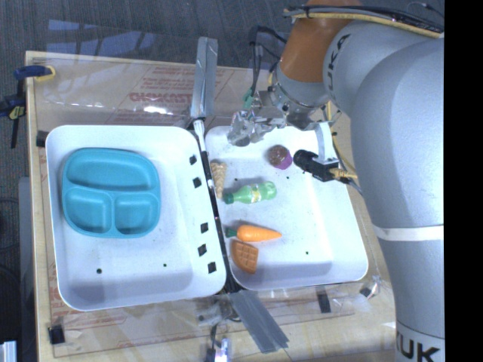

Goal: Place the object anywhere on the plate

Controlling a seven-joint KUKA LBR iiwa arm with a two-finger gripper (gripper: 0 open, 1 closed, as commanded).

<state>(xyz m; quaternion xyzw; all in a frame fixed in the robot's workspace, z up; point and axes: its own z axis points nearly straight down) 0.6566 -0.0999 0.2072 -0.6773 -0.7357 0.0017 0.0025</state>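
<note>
A blue sectioned plate lies in the left bin. The right bin holds a green bottle-shaped toy, an orange carrot, a waffle-patterned piece, a cone-shaped piece by the divider, and a small purple-brown ball. My gripper hovers over the far left corner of the right bin, above and left of the ball. No object shows between its fingers.
A grey bar rises from the back of the divider between the bins. A black part of the arm's fittings hangs over the right bin near the ball. The big grey arm covers the right side.
</note>
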